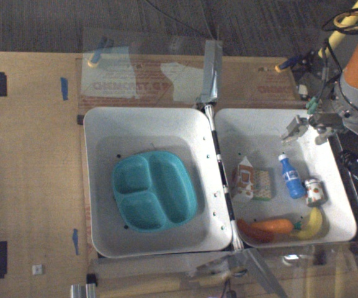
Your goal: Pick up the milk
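While the gripper (307,128) hangs over the far right part of the right bin (346,225), nothing sits between its two fingers. The fingers are spread apart, so the tool is let go and holds no thing. The grey arm (356,98) with its orange band comes in from the right side.

The milk (245,178) is a small white carton with an orange picture on it. It lies in the right bin, near the left wall, well apart from the gripper. Just beside it on the right is a little box (262,184) with a green speckled top (the two look like they touch).

A blue bottle (290,176) with a white cap lies to the right of that box. Near it, more to the right, is a small can (314,192) with a red mark. Along the near wall lies an orange carrot (270,226), and a yellow banana (312,224) curves up at its right end.

The left bin (98,228) has a teal plate (154,190) in it, split into three parts. Both bins stand side by side on the brown bench (30,185).
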Controlling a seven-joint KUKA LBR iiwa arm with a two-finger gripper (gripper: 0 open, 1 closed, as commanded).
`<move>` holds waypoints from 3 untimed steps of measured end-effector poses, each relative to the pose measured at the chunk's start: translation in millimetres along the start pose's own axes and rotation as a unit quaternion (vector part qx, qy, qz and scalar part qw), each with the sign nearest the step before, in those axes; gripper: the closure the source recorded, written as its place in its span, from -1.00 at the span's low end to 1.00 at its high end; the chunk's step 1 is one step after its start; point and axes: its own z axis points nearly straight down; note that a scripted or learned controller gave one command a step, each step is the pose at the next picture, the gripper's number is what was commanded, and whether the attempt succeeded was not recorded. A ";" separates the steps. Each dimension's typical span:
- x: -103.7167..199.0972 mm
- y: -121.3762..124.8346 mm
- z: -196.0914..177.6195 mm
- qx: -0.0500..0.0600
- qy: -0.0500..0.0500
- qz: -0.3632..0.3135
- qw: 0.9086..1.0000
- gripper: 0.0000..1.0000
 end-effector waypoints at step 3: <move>47.4 -26.3 125.0 -0.020 0.000 0.058 0.998 1.00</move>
